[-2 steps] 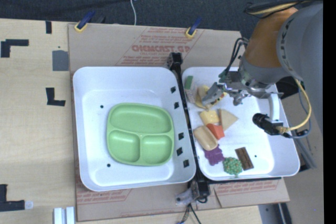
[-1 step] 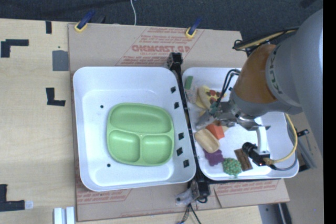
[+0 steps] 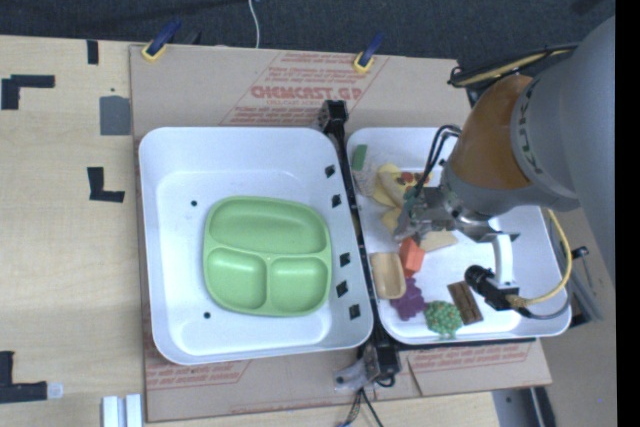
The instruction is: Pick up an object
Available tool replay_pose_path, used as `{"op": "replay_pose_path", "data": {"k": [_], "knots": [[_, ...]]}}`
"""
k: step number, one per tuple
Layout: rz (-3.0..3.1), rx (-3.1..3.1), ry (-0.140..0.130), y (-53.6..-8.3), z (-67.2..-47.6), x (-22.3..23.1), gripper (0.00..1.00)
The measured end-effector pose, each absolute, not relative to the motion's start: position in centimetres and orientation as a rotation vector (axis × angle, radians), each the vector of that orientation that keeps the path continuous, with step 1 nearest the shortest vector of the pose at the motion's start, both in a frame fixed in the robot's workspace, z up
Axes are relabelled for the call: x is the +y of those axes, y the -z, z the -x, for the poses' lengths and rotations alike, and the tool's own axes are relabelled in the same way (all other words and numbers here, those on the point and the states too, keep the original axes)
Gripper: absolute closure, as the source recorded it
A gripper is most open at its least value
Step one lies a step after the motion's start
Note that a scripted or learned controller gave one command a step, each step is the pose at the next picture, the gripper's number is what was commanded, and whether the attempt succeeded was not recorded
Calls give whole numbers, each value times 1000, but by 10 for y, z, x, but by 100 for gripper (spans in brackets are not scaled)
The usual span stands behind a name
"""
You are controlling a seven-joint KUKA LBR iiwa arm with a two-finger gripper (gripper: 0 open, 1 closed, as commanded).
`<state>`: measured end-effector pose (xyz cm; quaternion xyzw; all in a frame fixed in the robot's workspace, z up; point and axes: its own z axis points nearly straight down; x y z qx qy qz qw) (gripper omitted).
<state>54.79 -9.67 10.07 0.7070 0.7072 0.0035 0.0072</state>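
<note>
While the arm (image 3: 540, 135) reaches in from the right, its hand (image 3: 415, 220) sits low in the right bin (image 3: 556, 255), among small items near that bin's left half. Whether the hand is open or closed: cannot tell. An orange piece (image 3: 411, 256) lies just below the hand, touching or nearly so. A tan block (image 3: 386, 274) lies beside it by the bin's left wall; a purple piece (image 3: 409, 300), a green lump (image 3: 443, 317) and a brown block (image 3: 464, 301) crowd the near edge. Yellow pieces (image 3: 388, 183) lie above the hand. The left bin (image 3: 170, 175) holds a green divided plate (image 3: 267, 255), with bare floor around it.
</note>
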Motion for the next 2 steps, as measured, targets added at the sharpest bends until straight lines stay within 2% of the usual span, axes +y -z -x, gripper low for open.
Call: {"op": "replay_pose_path", "data": {"k": [1,2], "knots": [[-2210,2227,-10,-190,-565,-43,100],[-2221,2224,2,-184,-562,-47,0]]}}
